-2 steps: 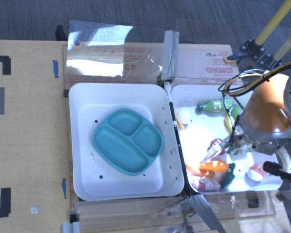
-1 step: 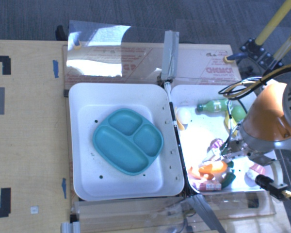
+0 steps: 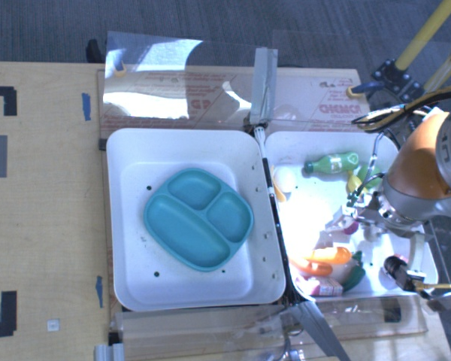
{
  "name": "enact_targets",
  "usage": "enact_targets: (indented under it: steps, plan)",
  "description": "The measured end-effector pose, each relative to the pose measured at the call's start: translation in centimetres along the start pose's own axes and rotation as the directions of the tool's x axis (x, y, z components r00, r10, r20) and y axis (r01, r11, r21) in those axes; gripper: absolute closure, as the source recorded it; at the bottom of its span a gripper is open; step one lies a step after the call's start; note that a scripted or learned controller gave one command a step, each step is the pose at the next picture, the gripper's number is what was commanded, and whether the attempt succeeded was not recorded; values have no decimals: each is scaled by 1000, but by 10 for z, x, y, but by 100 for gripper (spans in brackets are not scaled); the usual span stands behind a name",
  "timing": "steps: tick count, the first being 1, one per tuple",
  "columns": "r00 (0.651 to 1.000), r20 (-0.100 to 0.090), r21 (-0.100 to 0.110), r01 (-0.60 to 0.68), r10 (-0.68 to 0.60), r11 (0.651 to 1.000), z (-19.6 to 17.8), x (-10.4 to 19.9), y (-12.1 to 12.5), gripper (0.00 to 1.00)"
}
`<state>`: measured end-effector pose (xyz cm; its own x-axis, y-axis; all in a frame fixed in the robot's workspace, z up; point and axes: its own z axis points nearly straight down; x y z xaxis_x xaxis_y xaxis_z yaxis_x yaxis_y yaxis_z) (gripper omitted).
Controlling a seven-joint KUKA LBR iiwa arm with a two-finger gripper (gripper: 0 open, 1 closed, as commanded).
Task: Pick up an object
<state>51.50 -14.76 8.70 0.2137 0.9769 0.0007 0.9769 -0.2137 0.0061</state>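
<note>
A: While the arm (image 3: 425,164) leans in over the bench's right side, where does the hand sit?

B: Low in the right bin (image 3: 301,145), by its right wall. The hand (image 3: 358,215) hangs over the clutter, just right of the bin's middle. Whether it is open or closed, I cannot tell.

A: And what lies under it?

B: A green bottle (image 3: 331,163) lies on its side near the bin's far edge, with a white egg-like piece (image 3: 284,179) to its left by the divider. An orange carrot (image 3: 329,256) lies nearer the front, a dark green piece (image 3: 354,277) just beside it, and a pale tube (image 3: 323,288) at the front edge. None of them is visibly gripped.

A: And the left bin (image 3: 128,216)?

B: It holds a teal tray (image 3: 198,218) with three compartments, lying flat near the middle.
</note>
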Motion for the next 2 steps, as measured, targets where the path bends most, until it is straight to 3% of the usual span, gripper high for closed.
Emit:
enact_targets:
  steps: [1,2]
  plan:
    - [1000,1,-6,1,-1,1000,-12,0,2,100]
    - [999,1,-4,42,-42,999,-122,-4,17,100]
